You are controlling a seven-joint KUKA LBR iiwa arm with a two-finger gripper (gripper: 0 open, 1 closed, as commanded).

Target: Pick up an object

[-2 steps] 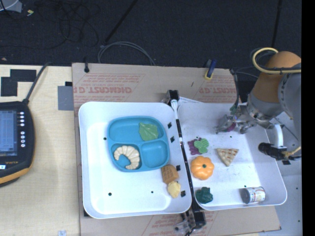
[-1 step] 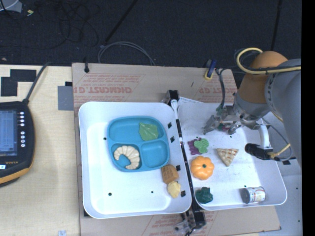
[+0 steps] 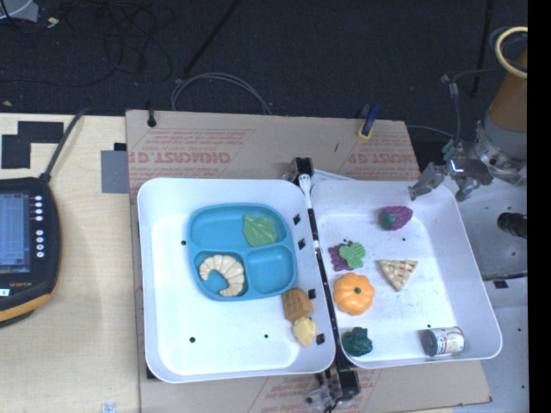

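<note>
At the frame's upper right, the gripper (image 3: 441,181) is hovering wide open and empty, the purple toy (image 3: 395,218) lying just below-left of it in the right bin (image 3: 472,269).

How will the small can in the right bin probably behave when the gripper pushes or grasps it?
The small can lies on its side near the right bin's front corner, so it may roll if nudged. Its rounded metallic-looking body could slip between fingers. It looks stiff.
</note>
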